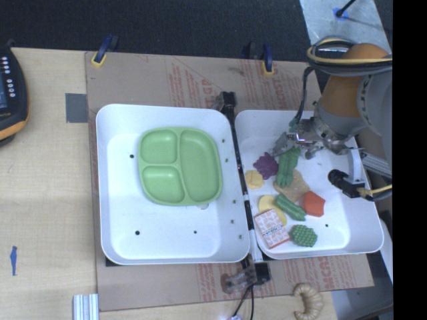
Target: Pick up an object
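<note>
Hovering low over the upper part of the right bin (360, 240), the gripper (301, 141) sits at the top end of a long green vegetable (288, 167), which lies roughly upright in the view among a heap of toy food. Whether the claw is wide or narrow cannot be told from this angle, since the wrist and its orange band (341, 97) hide most of it; nothing can be seen clamped in it.

The nearest candidate for picking is the long green vegetable. A purple bunch (266, 166) lies just to its left, a tan piece (298, 185) touches its lower end, and a red piece (314, 204) and a second green pod (289, 207) lie below that. A yellow piece (253, 179), a printed carton (271, 229) and a bumpy green piece (303, 235) are further toward the near rim. The left bin (120, 245) holds a green divided plate (180, 166).

To do the step well, the claw would best straddle the vegetable across its narrow width, not along its length, and descend clear of the purple bunch. A grip nearer the middle would likely keep it from tipping out. Crowding is the main risk: a neighbour may be nudged or pinched instead.
</note>
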`<state>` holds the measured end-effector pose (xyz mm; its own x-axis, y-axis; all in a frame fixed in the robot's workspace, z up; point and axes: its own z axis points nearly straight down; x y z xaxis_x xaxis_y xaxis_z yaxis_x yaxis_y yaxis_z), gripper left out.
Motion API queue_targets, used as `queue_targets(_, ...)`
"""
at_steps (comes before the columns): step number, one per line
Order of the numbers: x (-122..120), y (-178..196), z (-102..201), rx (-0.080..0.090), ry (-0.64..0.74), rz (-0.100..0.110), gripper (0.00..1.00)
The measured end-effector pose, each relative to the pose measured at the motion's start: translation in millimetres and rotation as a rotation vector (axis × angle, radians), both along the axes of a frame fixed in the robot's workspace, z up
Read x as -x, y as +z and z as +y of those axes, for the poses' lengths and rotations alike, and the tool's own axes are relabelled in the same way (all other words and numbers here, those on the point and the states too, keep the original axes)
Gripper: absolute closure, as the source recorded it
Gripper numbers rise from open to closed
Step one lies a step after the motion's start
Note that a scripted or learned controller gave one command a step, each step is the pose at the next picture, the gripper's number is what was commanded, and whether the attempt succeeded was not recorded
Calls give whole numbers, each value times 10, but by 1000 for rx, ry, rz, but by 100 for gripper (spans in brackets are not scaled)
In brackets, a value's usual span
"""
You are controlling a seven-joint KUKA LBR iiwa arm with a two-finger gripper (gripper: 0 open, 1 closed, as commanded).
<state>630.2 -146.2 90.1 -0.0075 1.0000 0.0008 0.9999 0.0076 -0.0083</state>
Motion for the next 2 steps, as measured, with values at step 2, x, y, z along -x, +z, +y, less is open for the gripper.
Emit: queue_targets(2, 499, 1072, 777, -2, 4, -8, 100)
